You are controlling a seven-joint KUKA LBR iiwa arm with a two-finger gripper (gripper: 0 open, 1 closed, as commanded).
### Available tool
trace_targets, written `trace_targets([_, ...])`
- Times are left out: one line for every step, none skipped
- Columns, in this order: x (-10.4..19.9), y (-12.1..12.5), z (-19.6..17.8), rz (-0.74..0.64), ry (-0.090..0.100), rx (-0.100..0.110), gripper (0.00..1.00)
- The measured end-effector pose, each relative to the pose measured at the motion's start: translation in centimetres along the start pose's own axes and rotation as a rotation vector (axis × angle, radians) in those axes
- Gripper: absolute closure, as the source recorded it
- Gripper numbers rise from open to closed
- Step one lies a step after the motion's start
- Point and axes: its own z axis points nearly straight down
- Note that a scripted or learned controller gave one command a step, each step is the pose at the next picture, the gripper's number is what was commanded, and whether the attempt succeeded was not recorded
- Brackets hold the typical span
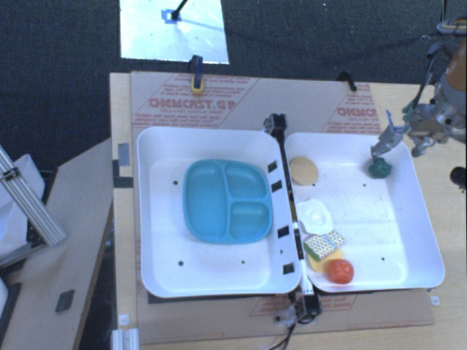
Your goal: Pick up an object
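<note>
Where the right bin [408, 268] meets the divider, its near corner holds a cluster: a round red tomato-like piece [339, 271], a checkered block [323, 244] on something yellow, and a white scalloped piece [314, 215]. Beyond them lies a flat tan disc [303, 170]. The bin's centre and near right floor lie open. The left bin [157, 195] carries a smooth blue three-compartment plate [228, 201], with bare margin all round. At the right bin's far right edge sits a dark green lumpy object [379, 168], the gripper [398, 141] just above it; whether the fingers are open or shut cannot be told. Printed board covers the worktop [241, 97]; dark carpet lies beyond.
</note>
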Motion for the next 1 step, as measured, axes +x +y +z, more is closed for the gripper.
trace_targets([0.05,0.19,-0.64,-0.002,-0.002,-0.011,0.0])
